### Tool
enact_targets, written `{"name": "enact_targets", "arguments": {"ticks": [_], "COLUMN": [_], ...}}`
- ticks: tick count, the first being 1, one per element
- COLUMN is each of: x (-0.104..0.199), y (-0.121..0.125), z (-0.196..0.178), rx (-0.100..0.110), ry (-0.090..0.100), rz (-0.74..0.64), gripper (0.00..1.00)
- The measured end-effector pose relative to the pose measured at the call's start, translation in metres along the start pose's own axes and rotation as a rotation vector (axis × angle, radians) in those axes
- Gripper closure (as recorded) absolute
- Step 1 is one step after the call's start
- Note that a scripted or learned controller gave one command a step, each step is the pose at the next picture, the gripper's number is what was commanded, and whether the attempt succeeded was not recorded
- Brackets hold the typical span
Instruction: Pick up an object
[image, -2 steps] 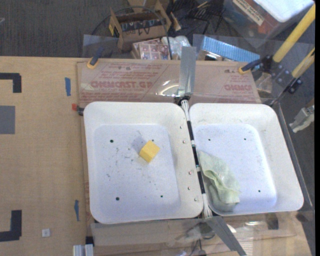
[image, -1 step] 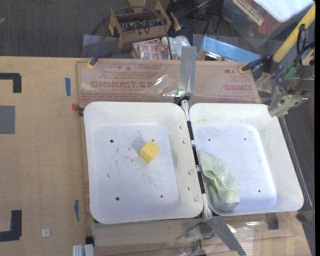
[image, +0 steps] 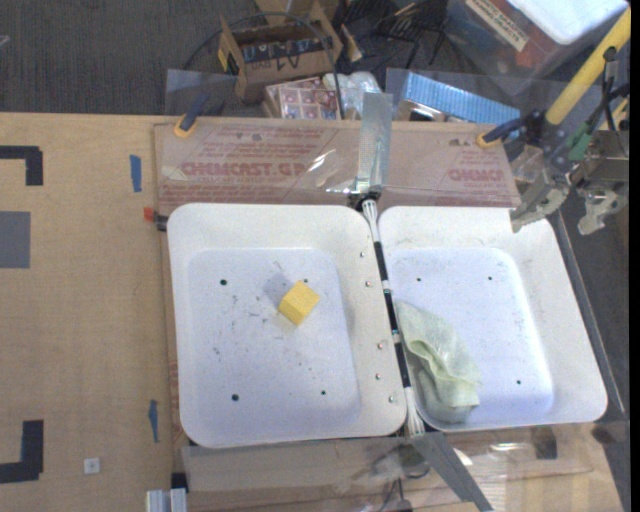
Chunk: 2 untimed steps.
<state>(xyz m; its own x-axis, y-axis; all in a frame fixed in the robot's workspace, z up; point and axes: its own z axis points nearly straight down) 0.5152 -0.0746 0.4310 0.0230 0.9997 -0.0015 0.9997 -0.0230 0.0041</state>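
While the two-finger gripper (image: 552, 200) hangs at upper right, grip state unclear, a small yellow cube (image: 298, 303) sits in the left white bin (image: 200, 400) on the light wooden bench (image: 80, 330); clutter crowds the top.

yellow block (image: 298, 303) in left bin (image: 200, 240), crumpled cloth (image: 440, 365) — right bin (image: 570, 340)

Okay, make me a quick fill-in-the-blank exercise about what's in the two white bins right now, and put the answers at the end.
1. The yellow block lies in the ______ bin as the camera sees it.
2. The pale green cloth lies crumpled in the right bin, against its ______ wall.
3. The block's colour is ______.
4. The pincer hangs by the right bin's ______ right corner.

Missing words: left; left; yellow; far
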Motion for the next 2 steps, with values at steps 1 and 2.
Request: {"name": "enact_targets", "arguments": {"ticks": [1,2], "x": [0.0,0.063], "y": [0.001,-0.038], "z": [-0.011,0.191], "rx": [-0.004,0.005], "ry": [-0.002,0.001], "rz": [-0.002,0.088], "gripper": [1.0,1.0]}}
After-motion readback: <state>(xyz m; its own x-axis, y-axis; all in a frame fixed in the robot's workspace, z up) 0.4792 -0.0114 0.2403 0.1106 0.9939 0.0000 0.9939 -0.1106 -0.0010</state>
